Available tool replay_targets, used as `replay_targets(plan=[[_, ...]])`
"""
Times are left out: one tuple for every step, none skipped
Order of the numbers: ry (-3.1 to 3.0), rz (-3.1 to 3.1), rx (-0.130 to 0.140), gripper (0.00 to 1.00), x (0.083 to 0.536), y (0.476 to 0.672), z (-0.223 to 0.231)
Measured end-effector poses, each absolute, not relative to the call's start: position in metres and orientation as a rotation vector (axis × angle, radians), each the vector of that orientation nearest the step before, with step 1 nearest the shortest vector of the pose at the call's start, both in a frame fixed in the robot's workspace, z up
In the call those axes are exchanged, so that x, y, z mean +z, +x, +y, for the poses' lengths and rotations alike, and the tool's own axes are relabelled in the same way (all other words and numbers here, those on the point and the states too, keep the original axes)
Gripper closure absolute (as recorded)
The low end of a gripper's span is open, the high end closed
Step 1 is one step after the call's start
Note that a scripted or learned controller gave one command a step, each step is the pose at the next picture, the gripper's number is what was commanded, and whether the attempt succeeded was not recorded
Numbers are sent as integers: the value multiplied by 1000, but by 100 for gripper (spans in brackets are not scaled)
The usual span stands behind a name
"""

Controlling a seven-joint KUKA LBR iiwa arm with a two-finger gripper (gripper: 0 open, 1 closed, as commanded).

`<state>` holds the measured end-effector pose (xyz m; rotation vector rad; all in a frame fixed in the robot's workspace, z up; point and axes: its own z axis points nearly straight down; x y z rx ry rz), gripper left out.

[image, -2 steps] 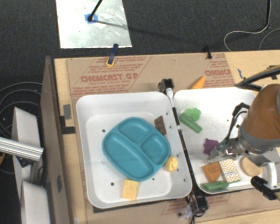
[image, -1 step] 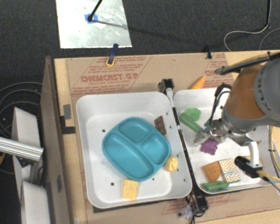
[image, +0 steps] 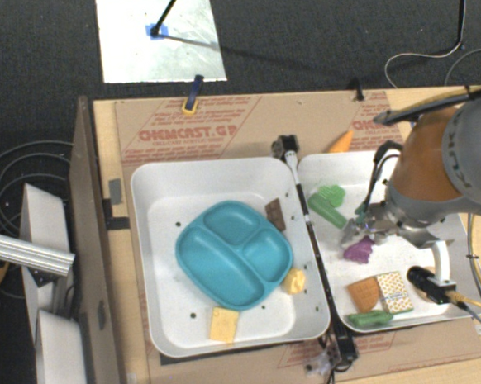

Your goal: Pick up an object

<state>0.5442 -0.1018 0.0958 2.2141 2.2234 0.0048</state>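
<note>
My gripper (image: 358, 232) hangs low in the right bin (image: 449, 315), left of its middle. A small purple object (image: 359, 252) lies just below and in front of it, very close to the gripper's tip; I cannot tell whether they touch. A green object (image: 328, 203) lies up and to the left of the gripper. An orange-brown piece (image: 364, 294) and a small patterned box (image: 394, 292) sit side by side near the bin's front. A flat green piece (image: 369, 320) lies along the front wall.
The left bin (image: 157, 235) holds a teal divided plate (image: 232, 252), a small brown block (image: 275, 215) at its upper right, a yellow lump (image: 295, 282) and a yellow square (image: 224, 324). An orange piece (image: 341, 142) rests outside the right bin's back edge.
</note>
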Motion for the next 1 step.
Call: replay_targets(plan=[[2201, 2233, 15, 100, 190, 574, -8]])
